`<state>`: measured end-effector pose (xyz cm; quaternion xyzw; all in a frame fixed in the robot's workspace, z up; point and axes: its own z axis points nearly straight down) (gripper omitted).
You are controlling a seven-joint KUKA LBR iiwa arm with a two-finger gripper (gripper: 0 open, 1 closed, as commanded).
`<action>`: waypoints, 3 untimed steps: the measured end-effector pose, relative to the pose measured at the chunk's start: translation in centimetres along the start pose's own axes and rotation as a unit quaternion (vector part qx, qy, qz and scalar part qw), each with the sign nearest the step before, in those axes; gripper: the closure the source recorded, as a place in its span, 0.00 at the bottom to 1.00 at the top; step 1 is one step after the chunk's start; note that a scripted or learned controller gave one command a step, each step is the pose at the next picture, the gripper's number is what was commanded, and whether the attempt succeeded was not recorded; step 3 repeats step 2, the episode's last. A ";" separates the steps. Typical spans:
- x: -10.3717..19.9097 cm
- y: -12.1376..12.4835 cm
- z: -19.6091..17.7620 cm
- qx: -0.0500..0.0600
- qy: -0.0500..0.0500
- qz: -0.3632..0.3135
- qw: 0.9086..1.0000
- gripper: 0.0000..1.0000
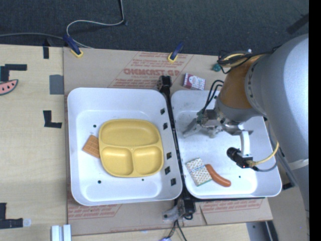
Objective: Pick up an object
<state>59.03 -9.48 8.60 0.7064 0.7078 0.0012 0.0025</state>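
- Take the right bin (261,185) as your landmark: the arm (281,84) comes in over its far right part, grey with an orange band (235,87) above the wrist.
- The gripper (193,128) sits low over that bin's left-centre floor, pointing toward the wall shared with the left bin (80,185).
- You can see its jaws spread apart in a narrow V, with nothing between them; they are released.
- Near the front wall of the right bin lies an orange sausage-shaped object (219,176), set at a slant.
- Just to the left of that sausage, touching or nearly touching its end, lies a small chequered packet (198,171), flat on the bin floor.
- Both of these are well apart from the gripper, on the near side of it within the right bin.
- A black fitting with a yellow cable (239,157) hangs from the arm above the right bin's centre-right floor, between the gripper and the sausage.
- To the left of the right bin, the left bin carries a yellow divided plate (131,147) in its middle, lying flat with its three compartments facing up.
- A brown cracker-like square (92,145) pokes out from under the plate's left edge.
- Behind the right bin's far wall, a small red and white packet (193,81) rests on the cardboard sheet (140,69) that covers the desk.
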 end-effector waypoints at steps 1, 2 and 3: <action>-0.1 0.0 -1.0 0.001 -0.001 0.000 1.000 1.00; -0.1 0.0 -0.9 0.001 -0.001 0.000 1.000 0.00; -0.1 0.0 -0.9 0.001 -0.001 0.000 1.000 0.00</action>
